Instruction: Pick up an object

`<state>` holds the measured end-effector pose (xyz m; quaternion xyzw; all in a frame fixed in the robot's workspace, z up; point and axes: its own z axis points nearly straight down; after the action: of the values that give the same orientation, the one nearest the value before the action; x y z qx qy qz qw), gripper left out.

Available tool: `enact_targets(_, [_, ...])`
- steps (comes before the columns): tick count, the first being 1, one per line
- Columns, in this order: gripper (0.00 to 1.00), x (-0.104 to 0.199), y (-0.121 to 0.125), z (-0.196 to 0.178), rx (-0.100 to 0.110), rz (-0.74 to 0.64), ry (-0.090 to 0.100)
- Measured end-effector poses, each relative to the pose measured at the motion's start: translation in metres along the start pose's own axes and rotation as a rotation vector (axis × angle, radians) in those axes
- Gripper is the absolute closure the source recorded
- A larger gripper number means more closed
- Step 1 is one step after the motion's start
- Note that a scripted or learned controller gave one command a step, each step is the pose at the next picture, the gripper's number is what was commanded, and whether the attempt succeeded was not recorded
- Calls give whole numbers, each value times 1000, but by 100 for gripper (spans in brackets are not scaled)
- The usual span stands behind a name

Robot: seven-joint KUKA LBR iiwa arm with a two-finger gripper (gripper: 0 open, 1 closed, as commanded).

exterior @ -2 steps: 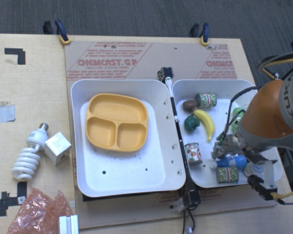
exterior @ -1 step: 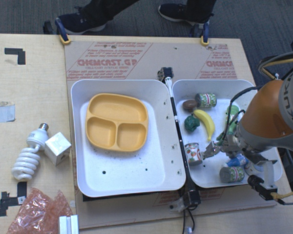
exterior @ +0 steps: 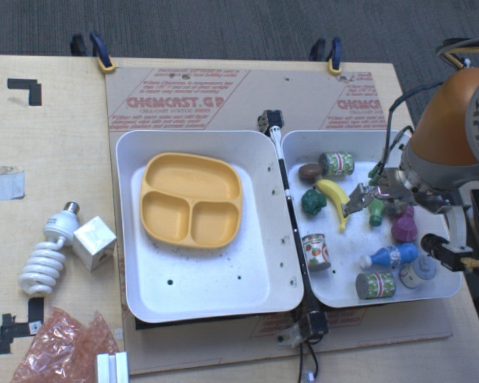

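Crinkled pink wrap (exterior: pixel 64 343) lies lowest; metal gripper (exterior: pixel 366 199), opening unclear, hangs beside the curved yellow banana (exterior: pixel 334 199)

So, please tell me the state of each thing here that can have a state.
gripper: open, low in the right bin, holding nothing
banana: lying flat, beside the gripper
blue bottle: on its side
yellow tray: upright in the left bin
light bulb: lying on the bench

The bench (exterior: pixel 48 142) bears two bins (exterior: pixel 199 294), a spiral bulb (exterior: pixel 46 254), perhaps a white cube (exterior: pixel 94 242).
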<state>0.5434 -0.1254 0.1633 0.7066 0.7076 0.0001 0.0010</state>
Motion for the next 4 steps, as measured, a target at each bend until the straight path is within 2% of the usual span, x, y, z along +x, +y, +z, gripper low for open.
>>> enact_targets(1, [0, 1, 71, 71, 1, -1, 0])
enact_targets(2, [0, 17, 33, 71, 2, 3, 0])
enact_targets(3, [0, 31, 112, 73, 18, 3, 1])
enact_targets(4, [0, 27, 59, 71, 2, 2, 0])
